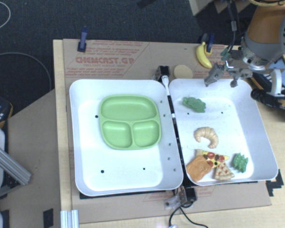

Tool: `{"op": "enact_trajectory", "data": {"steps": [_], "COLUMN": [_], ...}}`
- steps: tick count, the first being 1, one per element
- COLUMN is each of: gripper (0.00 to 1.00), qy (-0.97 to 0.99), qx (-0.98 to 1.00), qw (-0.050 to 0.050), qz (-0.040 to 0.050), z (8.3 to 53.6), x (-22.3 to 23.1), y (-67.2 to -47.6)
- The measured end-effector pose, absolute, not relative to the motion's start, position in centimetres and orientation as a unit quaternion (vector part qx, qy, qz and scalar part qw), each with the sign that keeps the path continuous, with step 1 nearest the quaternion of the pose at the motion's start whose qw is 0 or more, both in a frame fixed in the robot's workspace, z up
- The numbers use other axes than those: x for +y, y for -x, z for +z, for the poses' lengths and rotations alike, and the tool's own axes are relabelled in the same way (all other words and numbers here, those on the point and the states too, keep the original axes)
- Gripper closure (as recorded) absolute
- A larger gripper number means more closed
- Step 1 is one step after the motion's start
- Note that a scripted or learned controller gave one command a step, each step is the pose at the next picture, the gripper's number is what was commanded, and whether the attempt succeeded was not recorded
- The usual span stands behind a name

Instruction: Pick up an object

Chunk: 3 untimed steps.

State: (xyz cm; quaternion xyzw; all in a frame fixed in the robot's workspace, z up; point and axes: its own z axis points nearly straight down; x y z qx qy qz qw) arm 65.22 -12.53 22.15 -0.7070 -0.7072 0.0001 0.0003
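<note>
My gripper (222,80) hangs over the far edge of the right bin (256,127), fingers spread open with nothing between them. In that bin lie a green leafy piece (194,104) near the back, a tan croissant (206,136) in the middle, and at the front an orange-brown piece (198,167), a pizza slice (218,165) and a small green broccoli-like piece (240,162). The leafy piece is the closest to the gripper, a little to its front left.
The left bin (85,141) holds a green three-compartment plate (130,121). A yellow banana (204,56) and a tan disc (183,71) lie on the cardboard behind the right bin. A blue clamp (82,39) sits at the back left.
</note>
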Motion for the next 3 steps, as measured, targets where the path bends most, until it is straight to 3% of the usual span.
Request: {"op": "enact_trajectory", "data": {"steps": [1,2,3], "gripper": [1.0,1.0,1.0], "qy": [0.707,0.705,0.705], "qx": [-0.708,-0.709,-0.709], "qw": [-0.001,-0.004,-0.008], "qz": [-0.001,-0.0042,-0.008], "z": [23.3,33.5,50.6], "x": [-12.5,-7.8,-3.6], "y": [-65.3,-59.7,-57.7]}}
